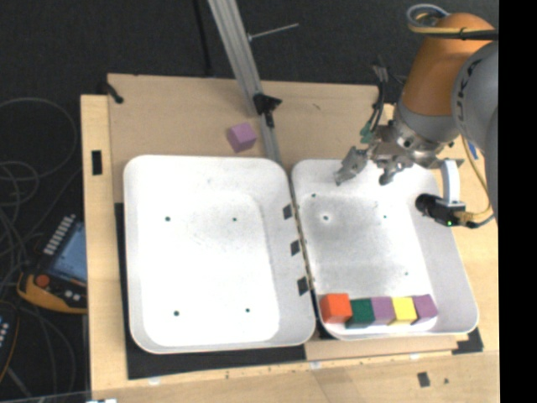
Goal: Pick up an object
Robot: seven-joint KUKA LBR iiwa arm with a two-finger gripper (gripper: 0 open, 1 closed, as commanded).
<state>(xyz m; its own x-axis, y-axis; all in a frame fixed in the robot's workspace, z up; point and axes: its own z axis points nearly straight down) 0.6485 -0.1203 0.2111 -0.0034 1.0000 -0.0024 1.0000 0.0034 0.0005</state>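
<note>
Camera view shows the hand (367, 171) spread open and holding nothing, poised over the right bin's (436, 250) far end, probably ready to descend; five blocks (379, 309) line its near wall, well apart.

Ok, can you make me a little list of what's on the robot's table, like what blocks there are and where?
bins: two white bins side by side, left bin, right bin
blocks in right bin: orange, green, purple, yellow, purple, in a row along the near edge
block outside: purple block behind the left bin
gripper: fingers open, over the right bin's far edge, holding nothing
</note>
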